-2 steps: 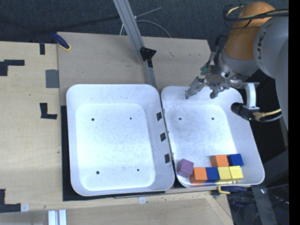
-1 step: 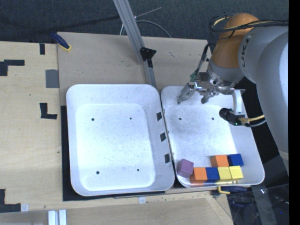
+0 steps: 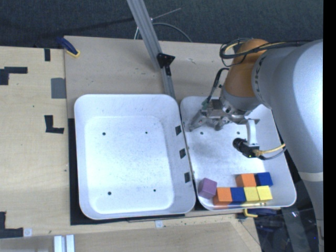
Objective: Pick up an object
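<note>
Camera view looks down on two shallow white bins set side by side: the left bin (image 3: 84,140) and the right bin (image 3: 273,135). The arm (image 3: 294,88), grey with an orange band (image 3: 242,77), reaches in from three o'clock, and its gripper (image 3: 202,121) hangs over the right bin's upper left area, at about eleven o'clock within that bin. Whether its jaws are spread or pressed together cannot be told, since the tips blur into the white floor; nothing is seen between them.

The blocks lie along the right bin's near wall, at about six o'clock in it and well apart from the gripper. A purple block (image 3: 208,187) sits leftmost, turned a little askew. To its right runs a row (its long axis nine to three o'clock): an orange block (image 3: 224,195), a blue block (image 3: 237,194), then two yellow blocks (image 3: 258,193). Just behind the row stand another orange cube (image 3: 245,180) and a blue cube (image 3: 263,179), touching each other.
</note>
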Available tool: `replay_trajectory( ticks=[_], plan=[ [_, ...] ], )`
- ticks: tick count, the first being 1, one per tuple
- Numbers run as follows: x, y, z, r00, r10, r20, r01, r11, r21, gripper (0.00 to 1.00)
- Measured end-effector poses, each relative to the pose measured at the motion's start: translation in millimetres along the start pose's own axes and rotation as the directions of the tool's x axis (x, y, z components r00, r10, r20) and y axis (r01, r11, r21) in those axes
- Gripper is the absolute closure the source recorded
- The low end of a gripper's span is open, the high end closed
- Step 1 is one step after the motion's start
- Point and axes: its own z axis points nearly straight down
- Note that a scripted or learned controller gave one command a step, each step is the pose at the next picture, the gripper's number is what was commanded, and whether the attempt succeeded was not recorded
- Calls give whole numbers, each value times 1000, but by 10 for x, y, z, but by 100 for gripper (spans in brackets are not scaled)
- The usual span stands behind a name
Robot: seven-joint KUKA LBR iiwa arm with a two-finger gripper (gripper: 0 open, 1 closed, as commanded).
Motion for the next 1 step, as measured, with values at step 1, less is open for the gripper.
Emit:
replay_trajectory(
  ticks=[1],
  plan=[
    [492,-370,-1088,1000,-6,-3,5,1000,-14,0]
  ],
)
